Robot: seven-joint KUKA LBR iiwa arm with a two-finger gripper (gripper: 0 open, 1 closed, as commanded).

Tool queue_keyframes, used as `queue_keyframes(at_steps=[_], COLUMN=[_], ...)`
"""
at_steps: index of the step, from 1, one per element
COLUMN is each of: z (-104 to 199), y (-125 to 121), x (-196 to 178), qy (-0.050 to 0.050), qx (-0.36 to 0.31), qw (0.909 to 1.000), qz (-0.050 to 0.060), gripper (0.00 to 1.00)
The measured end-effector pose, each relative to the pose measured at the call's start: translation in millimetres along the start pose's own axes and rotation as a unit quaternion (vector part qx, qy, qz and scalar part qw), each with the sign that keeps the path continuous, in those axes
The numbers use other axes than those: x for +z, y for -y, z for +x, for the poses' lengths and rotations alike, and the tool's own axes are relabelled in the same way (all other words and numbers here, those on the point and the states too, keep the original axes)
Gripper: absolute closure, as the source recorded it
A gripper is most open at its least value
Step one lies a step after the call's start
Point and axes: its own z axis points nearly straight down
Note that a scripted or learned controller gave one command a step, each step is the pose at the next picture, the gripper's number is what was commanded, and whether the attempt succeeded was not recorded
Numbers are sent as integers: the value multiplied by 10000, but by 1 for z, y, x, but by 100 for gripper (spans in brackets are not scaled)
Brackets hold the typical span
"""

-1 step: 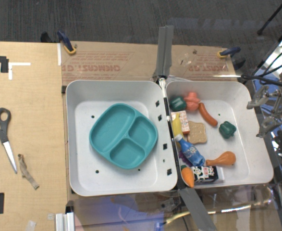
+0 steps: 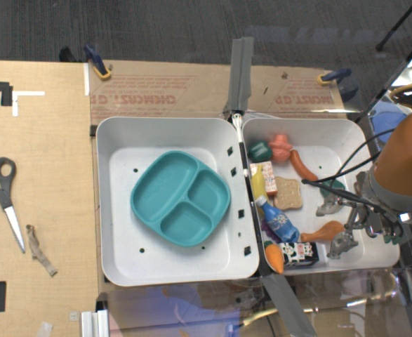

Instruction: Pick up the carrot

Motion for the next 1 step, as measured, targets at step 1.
queue_keyframes(at_steps=[1], z=[0], y=[-40], x=[31], qy=[4], qx=[2027], qw=[9792], qz=[0], gripper=[0])
